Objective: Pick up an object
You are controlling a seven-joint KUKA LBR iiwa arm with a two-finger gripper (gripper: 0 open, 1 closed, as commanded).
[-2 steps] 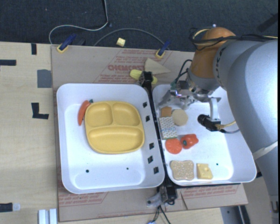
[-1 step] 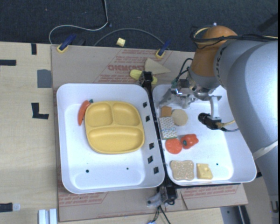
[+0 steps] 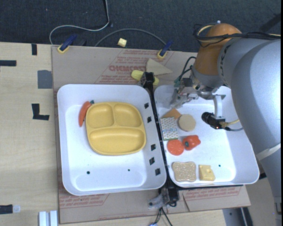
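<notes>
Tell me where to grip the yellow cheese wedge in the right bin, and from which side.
Grip the cheese wedge across its two flat side faces, coming straight down from above. It lies flat on the right bin floor with open floor to its right; the bread slice sits close on its left, so keep the fingers off that side.

Bulky grey arm [image 3: 257,93] with an orange band [image 3: 212,51] and thin cables.

A mustard-yellow three-compartment plastic tray [image 3: 116,127] and an orange toy carrot [image 3: 84,113] sit in the left white bin [image 3: 70,173]. The right white bin [image 3: 240,168] holds a red toy tomato [image 3: 175,147], a red pepper [image 3: 192,141], speckled tan bread [image 3: 184,171], a yellow cheese wedge [image 3: 207,173] and a green-checked square [image 3: 169,127].
</notes>
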